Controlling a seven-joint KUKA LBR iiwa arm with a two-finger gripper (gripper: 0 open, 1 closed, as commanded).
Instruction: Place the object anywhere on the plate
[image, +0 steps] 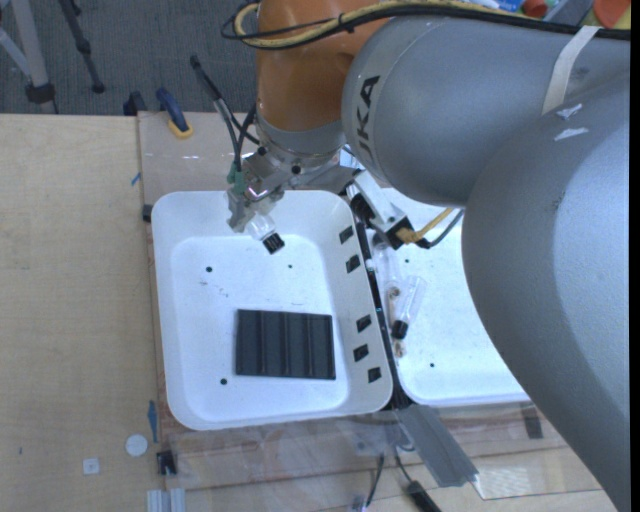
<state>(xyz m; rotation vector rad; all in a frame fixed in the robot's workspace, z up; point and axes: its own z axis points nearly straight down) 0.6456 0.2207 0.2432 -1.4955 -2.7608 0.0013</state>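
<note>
Plate (285, 344) (dark, ribbed) lies flat in the left bin (180, 385). Small black object (273, 241) hangs at the gripper (250, 215); grip unclear. Judged light, rigid; best pinched across its short sides.

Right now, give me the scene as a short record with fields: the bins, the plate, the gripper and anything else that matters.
left bin: white, shallow, holds the dark plate
plate: dark, ribbed, rectangular, flat in the left bin's near half
right bin: white, partly covered by the arm
arm: grey with an orange band, reaching in from the right
gripper: over the left bin's far edge, apart from the plate
object to place: cannot tell whether the gripper holds anything
</note>
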